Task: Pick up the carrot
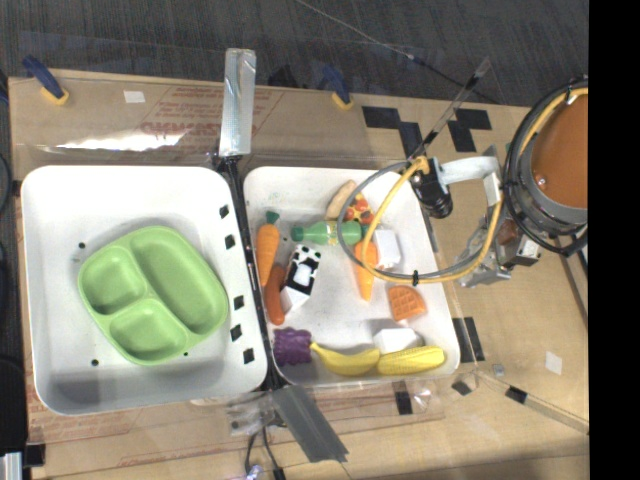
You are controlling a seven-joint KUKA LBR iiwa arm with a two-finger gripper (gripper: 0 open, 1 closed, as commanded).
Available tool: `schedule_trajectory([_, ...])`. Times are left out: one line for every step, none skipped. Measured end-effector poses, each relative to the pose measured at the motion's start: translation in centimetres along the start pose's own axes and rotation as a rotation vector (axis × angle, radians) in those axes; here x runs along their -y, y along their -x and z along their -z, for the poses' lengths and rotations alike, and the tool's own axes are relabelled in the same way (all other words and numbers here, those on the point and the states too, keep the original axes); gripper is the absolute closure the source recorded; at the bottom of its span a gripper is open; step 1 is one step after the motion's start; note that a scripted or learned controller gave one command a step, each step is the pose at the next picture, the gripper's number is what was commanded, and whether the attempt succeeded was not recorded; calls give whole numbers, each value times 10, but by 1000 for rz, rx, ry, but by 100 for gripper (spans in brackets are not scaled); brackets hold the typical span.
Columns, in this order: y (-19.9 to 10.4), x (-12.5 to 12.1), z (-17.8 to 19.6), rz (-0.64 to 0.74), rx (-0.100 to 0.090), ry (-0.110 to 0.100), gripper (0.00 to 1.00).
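A long orange carrot [268, 260] with a small green top lies lengthwise along the left wall of the right bin [440, 278]. A second, shorter orange tapered piece [365, 271] lies near the bin's middle, under the yellow cable. My gripper [497, 251] hangs beyond the bin's right wall, over the bench, far to the right of the carrot. It is small and cluttered by cables, and nothing from the bin shows in it.
The right bin also holds a green stalk-like piece [325, 232], a black-and-white toy [303, 269], a purple bunch [293, 345], a banana [343, 359], corn [411, 360], an orange cracker [407, 302] and white blocks [386, 249]. In the left bin sits a green divided plate [150, 293].
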State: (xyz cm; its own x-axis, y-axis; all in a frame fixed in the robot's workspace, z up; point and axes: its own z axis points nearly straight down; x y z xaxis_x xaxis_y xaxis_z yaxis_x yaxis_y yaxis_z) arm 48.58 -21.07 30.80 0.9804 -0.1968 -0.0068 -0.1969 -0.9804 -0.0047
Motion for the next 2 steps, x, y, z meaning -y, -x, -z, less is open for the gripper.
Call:
schedule_trajectory([-2, 1, 3, 1, -3, 1, 100])
schedule_trajectory([3, -1, -12, -1, -3, 3, 100])
